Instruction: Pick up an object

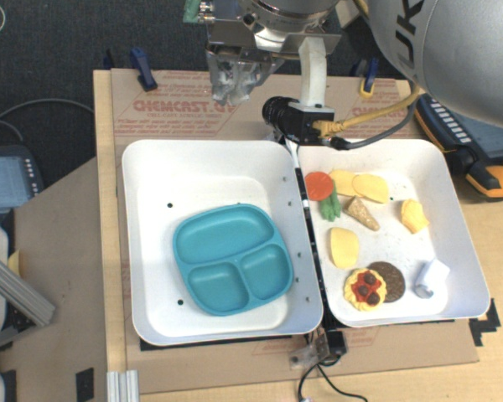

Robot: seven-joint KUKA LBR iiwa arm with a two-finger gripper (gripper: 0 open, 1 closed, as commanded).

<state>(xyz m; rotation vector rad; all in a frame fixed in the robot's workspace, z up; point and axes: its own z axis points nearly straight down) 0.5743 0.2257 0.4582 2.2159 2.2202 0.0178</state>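
My gripper (pixel 237 77) hangs high over the brown board behind the left bin (pixel 147 182), away from every object. The right bin (pixel 453 224) holds toy food: a red tomato (pixel 318 184) with a green piece (pixel 329 208) below it, yellow slices (pixel 370 188), a yellow chunk (pixel 414 216), a tan wedge (pixel 363 214), a pale yellow oval (pixel 344 247), a tart with red berries (pixel 365 290), a brown cookie (pixel 389 279) and a small white-blue piece (pixel 430 278).
A teal divided plate (pixel 232 258) lies in the left bin, taking up much of its floor. Blue clamps (pixel 142 68) sit on the board's far edge. The two bins meet along a narrow ridge (pixel 303 216).
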